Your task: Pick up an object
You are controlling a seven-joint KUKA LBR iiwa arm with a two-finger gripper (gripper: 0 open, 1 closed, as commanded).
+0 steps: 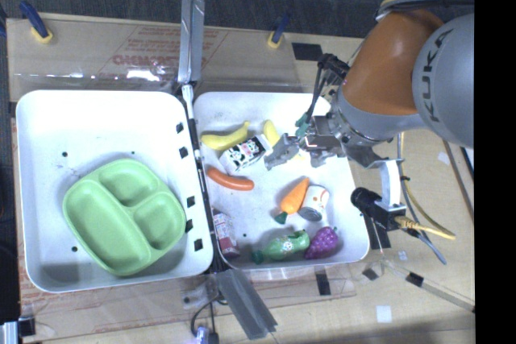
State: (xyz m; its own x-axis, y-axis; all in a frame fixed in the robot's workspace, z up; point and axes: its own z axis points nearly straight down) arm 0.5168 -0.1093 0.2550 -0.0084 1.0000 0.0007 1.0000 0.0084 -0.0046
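Note:
My gripper [300, 154] hangs over the middle of the right bin [242, 105], its two grey fingers spread apart with nothing between them. Just below it lies an orange carrot [294, 195]. To its left are a black-and-white carton [243, 154], a yellow banana [224, 138] and a small yellow piece [270, 130]. A red-orange sausage [230, 180] lies left of the carrot.
A white-and-orange cup [315, 201], purple grapes [323, 240], a green bottle-like toy [282, 246] and a small can [222, 230] lie along the right bin's near side. The left bin [40, 125] holds a green divided plate [125, 213].

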